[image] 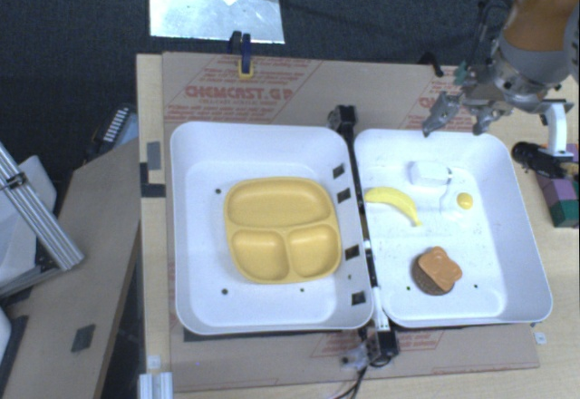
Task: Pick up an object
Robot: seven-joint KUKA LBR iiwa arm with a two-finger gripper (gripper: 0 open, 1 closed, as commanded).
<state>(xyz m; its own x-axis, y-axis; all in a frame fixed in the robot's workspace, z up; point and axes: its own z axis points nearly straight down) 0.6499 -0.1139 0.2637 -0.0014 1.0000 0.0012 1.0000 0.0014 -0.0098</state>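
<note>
Banana (392, 203) lies between white cup (428, 174) and burger (437, 271).

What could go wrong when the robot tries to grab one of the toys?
The gripper hangs over the right bin's far rim, so coming straight down it might bump that rim. The little yellow ball could roll away. The white piece hardly stands out against the bin, so a grab there might miss, or nudge the banana nearby.
</note>
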